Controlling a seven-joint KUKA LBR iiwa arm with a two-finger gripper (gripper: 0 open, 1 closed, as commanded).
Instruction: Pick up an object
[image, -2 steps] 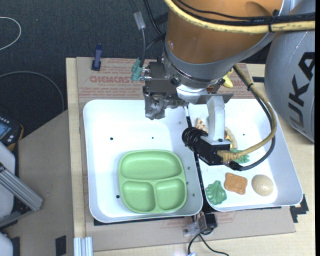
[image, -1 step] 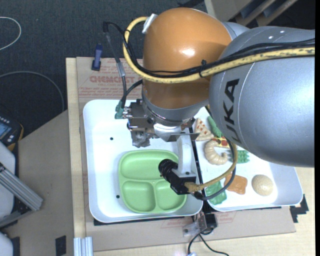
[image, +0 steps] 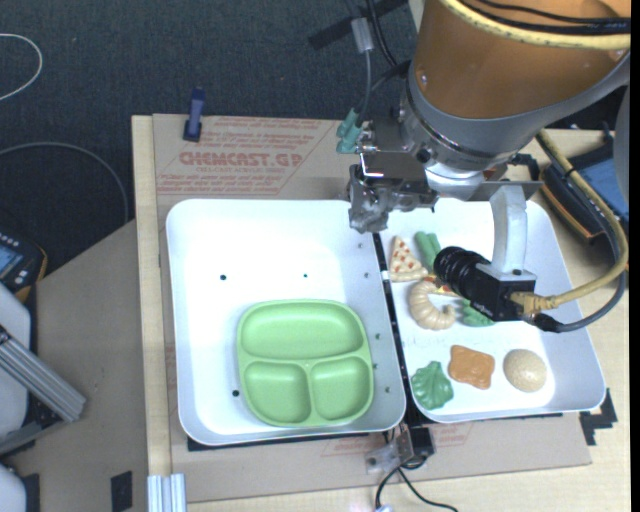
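While its fingers (image: 368, 215) hang low (near the bins' divider (image: 385, 290)), arm (image: 500, 70) looms.

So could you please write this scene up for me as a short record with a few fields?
left bin: holds a green divided plate, toward its near side
right bin: holds the toy food
toy food: pizza slice, croissant, green leaf, orange piece, beige ball
arm: reaches in from the right, over the far end of the right bin
claw: at the far end of the divider between the bins, nothing seen in it
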